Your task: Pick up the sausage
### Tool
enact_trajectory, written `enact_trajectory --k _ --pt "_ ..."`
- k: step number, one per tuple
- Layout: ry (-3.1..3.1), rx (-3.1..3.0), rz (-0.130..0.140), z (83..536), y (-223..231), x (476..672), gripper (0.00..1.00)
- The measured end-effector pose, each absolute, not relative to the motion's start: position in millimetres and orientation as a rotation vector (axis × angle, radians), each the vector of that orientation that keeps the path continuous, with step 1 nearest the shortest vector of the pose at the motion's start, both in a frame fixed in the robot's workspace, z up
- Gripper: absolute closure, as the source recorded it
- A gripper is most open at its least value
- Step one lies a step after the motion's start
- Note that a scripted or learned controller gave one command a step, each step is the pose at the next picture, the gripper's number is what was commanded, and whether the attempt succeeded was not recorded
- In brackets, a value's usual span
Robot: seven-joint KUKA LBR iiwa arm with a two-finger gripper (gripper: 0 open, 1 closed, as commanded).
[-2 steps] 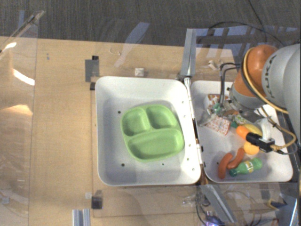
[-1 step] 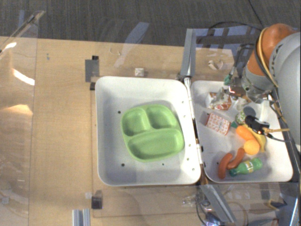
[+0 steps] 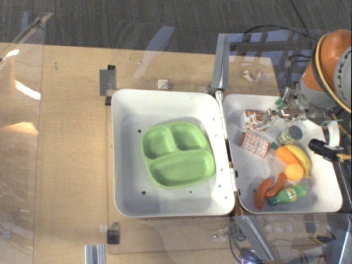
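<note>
Since the sausage [image 3: 271, 187] lies crowded among other items, a clean grasp looks risky.
From the camera view, the gripper [image 3: 278, 112] hangs at the far edge of the right bin [image 3: 328, 207], its state impossible to tell; the sausage sits well nearer the camera than the gripper, long axis slanting from near-left up to far-right. A green bottle [image 3: 287, 194] touches it and an orange [image 3: 293, 172] sits just beyond, so a descent could catch those instead.
</note>
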State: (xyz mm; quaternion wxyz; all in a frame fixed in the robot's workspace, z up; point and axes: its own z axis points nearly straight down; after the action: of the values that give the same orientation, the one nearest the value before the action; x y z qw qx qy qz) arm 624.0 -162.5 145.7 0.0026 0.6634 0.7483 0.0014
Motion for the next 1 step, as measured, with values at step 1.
enact_trajectory --k 1 --pt "2.125 2.271 0.034 120.4 -178.9 659.6 0.00"
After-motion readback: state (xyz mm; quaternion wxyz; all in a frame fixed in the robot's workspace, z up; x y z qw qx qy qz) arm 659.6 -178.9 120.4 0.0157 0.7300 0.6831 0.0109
